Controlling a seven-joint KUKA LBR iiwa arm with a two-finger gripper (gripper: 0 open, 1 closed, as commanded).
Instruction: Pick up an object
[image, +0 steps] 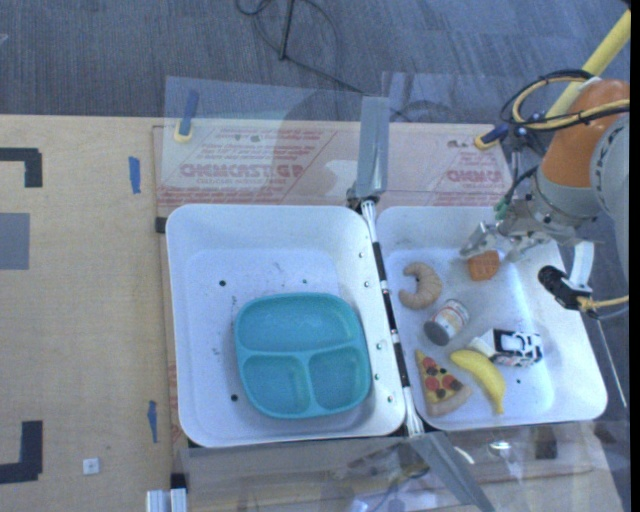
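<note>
Pizza slice (441, 381) and banana (481, 375) lie at six o'clock; gripper (487, 243), at twelve, hovers spread wide over an orange block (484, 266), seemingly lining up to grab it.

You can make out red print on the clear sheet (262, 160) behind the bins, but it runs upside down and mirrored, so you cannot read its letters. A second patch of the same red print sits near the arm on the right, also illegible. Nothing else carries text you could read.
</note>
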